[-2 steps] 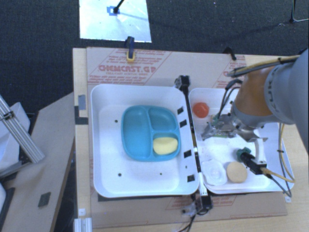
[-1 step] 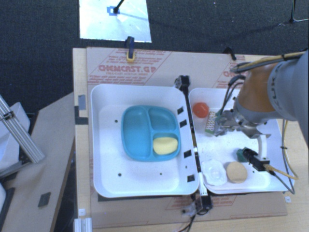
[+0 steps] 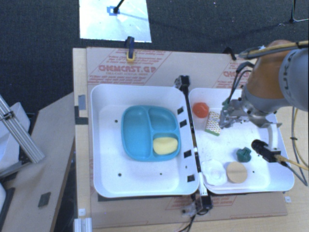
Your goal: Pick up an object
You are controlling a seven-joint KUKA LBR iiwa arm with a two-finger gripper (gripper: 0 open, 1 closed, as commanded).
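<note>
My gripper [image 3: 225, 119] hangs low over the right bin [image 3: 280, 178], right beside a small green-speckled pale block [image 3: 212, 124] that lies just to its left. An orange-red ball [image 3: 201, 109] rests near the bin's back left corner. Toward the front lie a dark green small object [image 3: 244, 154], a tan round disc [image 3: 236, 172] and a white round piece [image 3: 214, 171]. In the left bin [image 3: 106, 144] a blue divided plate [image 3: 145, 129] carries a yellow lump [image 3: 165, 145] in its front right compartment.
A black divider strip [image 3: 188, 129] runs between the two bins. The bench board [image 3: 130, 69] extends behind them, with a yellow and black clamp [image 3: 130, 50] at its back edge. A grey metal stand [image 3: 19, 134] sits off to the left.
</note>
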